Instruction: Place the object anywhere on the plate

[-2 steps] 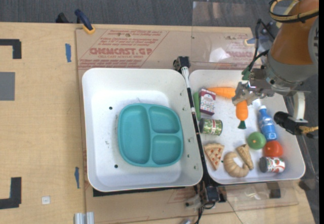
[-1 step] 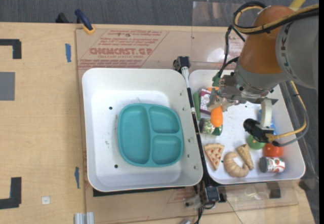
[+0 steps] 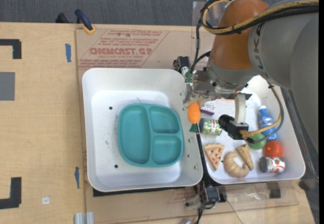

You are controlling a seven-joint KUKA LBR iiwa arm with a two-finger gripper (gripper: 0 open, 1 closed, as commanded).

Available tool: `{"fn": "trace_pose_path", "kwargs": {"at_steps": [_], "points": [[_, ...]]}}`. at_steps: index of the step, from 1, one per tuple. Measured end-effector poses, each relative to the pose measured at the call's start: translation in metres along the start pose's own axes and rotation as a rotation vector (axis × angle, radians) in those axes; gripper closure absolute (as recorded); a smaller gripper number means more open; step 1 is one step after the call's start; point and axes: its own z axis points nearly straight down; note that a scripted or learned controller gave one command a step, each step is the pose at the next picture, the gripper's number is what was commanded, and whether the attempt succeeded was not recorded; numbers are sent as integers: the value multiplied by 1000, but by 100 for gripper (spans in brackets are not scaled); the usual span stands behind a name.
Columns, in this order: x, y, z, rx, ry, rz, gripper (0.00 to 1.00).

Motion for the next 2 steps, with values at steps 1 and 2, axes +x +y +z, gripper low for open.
{"fn": "trace_pose_path", "kwargs": {"at_steps": [1,2], "points": [[65,-24,8,7,-1,-9,100],[63,-23,7,6,-2,-5,0]]}}
